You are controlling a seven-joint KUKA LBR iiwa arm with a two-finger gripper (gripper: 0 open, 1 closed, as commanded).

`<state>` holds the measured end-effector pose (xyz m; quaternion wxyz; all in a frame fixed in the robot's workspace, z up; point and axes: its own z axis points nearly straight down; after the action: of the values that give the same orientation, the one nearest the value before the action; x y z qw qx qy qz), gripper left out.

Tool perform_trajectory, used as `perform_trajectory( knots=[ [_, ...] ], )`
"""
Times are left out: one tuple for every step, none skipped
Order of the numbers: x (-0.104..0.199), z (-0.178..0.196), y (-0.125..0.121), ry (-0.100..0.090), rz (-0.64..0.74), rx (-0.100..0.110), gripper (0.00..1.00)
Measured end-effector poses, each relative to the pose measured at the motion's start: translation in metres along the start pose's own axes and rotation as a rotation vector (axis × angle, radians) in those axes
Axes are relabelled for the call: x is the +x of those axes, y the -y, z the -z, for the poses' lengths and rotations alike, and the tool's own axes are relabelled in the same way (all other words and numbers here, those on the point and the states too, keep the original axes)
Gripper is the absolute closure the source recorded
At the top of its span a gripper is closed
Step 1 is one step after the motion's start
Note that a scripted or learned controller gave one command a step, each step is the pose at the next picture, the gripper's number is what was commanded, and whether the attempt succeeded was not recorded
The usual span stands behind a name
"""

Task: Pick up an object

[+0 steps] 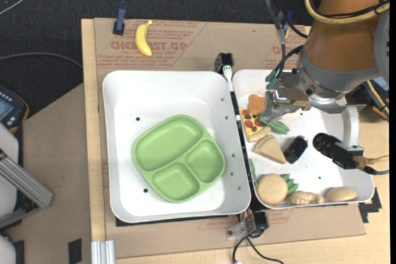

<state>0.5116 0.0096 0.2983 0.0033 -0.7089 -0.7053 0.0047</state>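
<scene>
Nearest to me, at the front edge of the right bin (322, 173), sits a round beige bun (271, 188) with a scrap of green leaf (289, 183) touching its right side. Just beside them along the same front wall lie two pale, peanut-shaped pieces (303, 198) (341, 194). A little further back in that bin a tan wedge (269, 148) lies with a small black block (295, 148) just to its right. Behind the wedge, close against the bin's left wall, is a pizza slice (252, 123) with red dots, and beyond that an orange piece (255, 102).

From the right, the grey and orange arm (346, 28) reaches in over this bin. Its gripper (272, 115) is low over the back half, right above a green pod (278, 127) that lies between the pizza slice and the black block. From where I stand I cannot tell whether the gripper is open or closed, or whether it has hold of anything.

Alongside, the left bin (161, 96) holds a green divided plate (179, 157), flat on the floor and turned at an angle, with one large compartment and two smaller ones.

Out on the cardboard-covered bench (185, 40), behind the left bin, a yellow banana (144, 38) lies near a blue clip (119, 18).
</scene>
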Motion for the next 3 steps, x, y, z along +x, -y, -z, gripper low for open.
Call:
perform_trajectory(
  knots=[
    [0.044, 0.089, 0.034, -0.005, 0.011, -0.021, 1.00],
    [-0.004, 0.016, 0.023, -0.001, -0.001, -0.003, 1.00],
    [0.106, 0.093, 0.006, -0.007, 0.018, -0.022, 1.00]
  ],
)
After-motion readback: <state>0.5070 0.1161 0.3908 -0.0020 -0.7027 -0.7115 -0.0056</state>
